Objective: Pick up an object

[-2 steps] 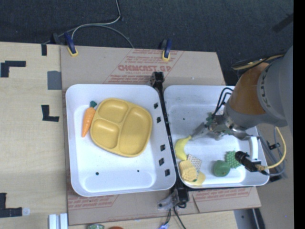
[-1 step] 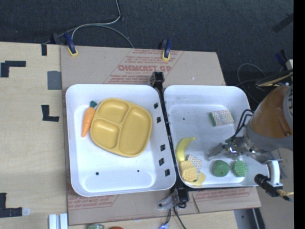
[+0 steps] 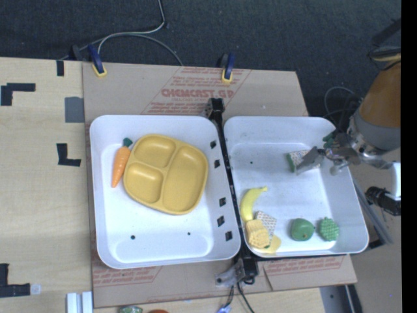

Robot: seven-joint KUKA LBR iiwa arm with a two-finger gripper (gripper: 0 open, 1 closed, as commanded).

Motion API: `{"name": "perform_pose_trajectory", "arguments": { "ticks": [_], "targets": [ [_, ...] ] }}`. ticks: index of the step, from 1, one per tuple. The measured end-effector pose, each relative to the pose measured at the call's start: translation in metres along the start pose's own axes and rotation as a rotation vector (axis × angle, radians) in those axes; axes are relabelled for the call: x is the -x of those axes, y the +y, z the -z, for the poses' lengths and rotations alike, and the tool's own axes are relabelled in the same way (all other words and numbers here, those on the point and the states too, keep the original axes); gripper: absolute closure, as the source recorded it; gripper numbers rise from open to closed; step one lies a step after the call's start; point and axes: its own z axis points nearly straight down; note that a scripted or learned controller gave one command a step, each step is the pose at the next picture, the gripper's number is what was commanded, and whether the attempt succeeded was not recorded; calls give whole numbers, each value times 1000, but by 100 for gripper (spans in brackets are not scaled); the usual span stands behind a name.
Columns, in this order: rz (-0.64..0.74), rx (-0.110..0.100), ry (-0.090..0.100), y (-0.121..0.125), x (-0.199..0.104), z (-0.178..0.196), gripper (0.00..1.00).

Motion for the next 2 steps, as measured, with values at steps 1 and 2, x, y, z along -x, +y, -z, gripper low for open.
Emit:
{"name": "perform_pose_trajectory", "arguments": {
  "ticks": [1,2],
  "targets": [
    [0,-4,2,55,-12,-84,0],
    [-1,-4,0,41,39,-105,0]
  ]
}}
